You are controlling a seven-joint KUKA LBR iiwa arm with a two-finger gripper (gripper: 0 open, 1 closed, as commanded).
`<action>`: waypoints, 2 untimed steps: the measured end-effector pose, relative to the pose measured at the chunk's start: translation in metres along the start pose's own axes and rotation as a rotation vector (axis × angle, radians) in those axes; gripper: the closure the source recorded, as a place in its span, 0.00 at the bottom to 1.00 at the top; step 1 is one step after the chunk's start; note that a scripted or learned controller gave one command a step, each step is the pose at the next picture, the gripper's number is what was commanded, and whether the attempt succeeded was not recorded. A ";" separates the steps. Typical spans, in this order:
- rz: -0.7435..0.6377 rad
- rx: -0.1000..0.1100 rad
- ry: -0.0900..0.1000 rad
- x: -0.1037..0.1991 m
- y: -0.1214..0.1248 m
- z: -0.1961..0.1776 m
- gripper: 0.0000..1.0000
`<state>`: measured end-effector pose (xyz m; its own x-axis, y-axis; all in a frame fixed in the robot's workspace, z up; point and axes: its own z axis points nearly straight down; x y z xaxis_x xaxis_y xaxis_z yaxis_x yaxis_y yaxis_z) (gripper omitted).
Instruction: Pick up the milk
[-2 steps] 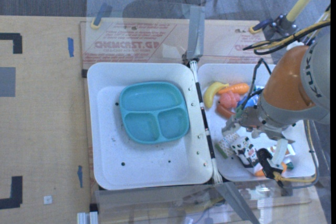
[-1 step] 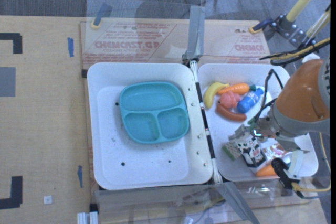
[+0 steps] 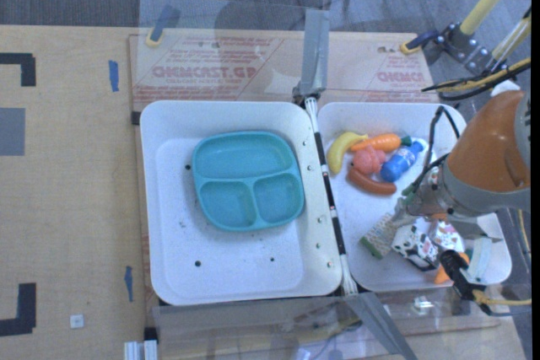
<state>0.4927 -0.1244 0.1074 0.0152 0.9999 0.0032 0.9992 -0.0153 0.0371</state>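
Note:
The milk (image 3: 424,247) is a small white carton with black cow patches. It lies on its side near the front of the right bin (image 3: 363,270). My gripper (image 3: 417,210) hangs over that bin, just above and behind the carton, with the grey wrist and orange band to its right. The carton's right end is partly hidden by the robot's own parts. Nothing shows the carton lifted off the bin floor.
At the back of the right bin lie a banana (image 3: 340,149), a carrot (image 3: 381,142), a pink fruit (image 3: 368,161), a blue bottle (image 3: 400,162) and a sausage (image 3: 371,182). A tan ribbed piece with a green end (image 3: 379,235) lies left of the milk. A teal divided plate (image 3: 248,180) sits in the left bin (image 3: 169,249).

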 end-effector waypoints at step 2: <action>0.093 0.021 0.006 -0.049 -0.005 0.016 0.00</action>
<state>0.4876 -0.1728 0.0912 0.1073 0.9942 0.0113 0.9941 -0.1075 0.0150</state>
